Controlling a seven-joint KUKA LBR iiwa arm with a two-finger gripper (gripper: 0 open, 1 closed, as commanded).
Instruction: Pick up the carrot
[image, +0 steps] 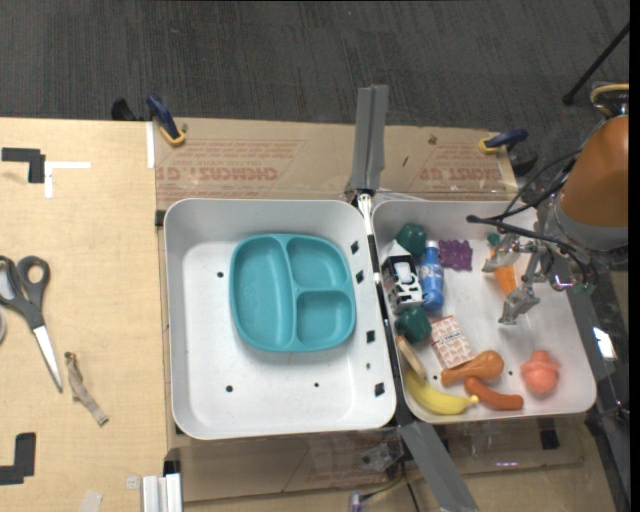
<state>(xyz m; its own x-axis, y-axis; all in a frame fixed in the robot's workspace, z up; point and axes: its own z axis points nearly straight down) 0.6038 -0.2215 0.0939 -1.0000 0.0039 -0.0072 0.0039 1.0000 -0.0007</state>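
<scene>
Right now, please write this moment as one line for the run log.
gripper: over right bin, fingers around small orange piece | carrot: lying near front wall, beside banana | teal plate: left bin

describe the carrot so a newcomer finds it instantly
Look in the right bin, along its near edge. The carrot lies flat there, between the banana and the peach. It is the thin, tapered, orange-red one; the chicken drumstick just above is browner and fatter.

I see my arm (598, 185) as a rounded orange band over grey, black cables looping beside it, ending in a slim silver two-finger gripper (518, 300).
</scene>
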